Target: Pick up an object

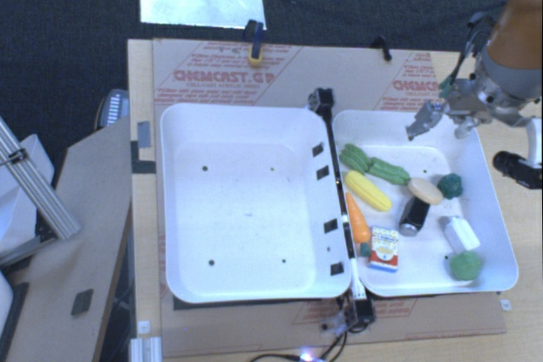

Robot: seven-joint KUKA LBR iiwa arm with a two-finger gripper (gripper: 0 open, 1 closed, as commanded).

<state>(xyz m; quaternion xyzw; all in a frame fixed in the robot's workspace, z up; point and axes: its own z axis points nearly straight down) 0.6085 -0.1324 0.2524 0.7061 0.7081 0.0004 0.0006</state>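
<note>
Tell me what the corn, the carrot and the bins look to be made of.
Corn: likely moulded plastic, a toy; evenly yellow with a slight sheen.
Carrot: probably the same toy plastic; flat orange, smooth.
Left bin and right bin: seemingly thin formed plastic, white, semi-gloss; rounded corners and soft highlights along the rims.

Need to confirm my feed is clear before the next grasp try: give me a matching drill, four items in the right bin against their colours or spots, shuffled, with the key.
Items:
1. corn cob
2. carrot
3. small carton
4. can

Descriptions:
A. dark, lying near the bin's middle
B. yellow, just below the green pods
C. red and white, at the near edge
D. orange, along the divider side

Pairs: 1-B, 2-D, 3-C, 4-A
</note>
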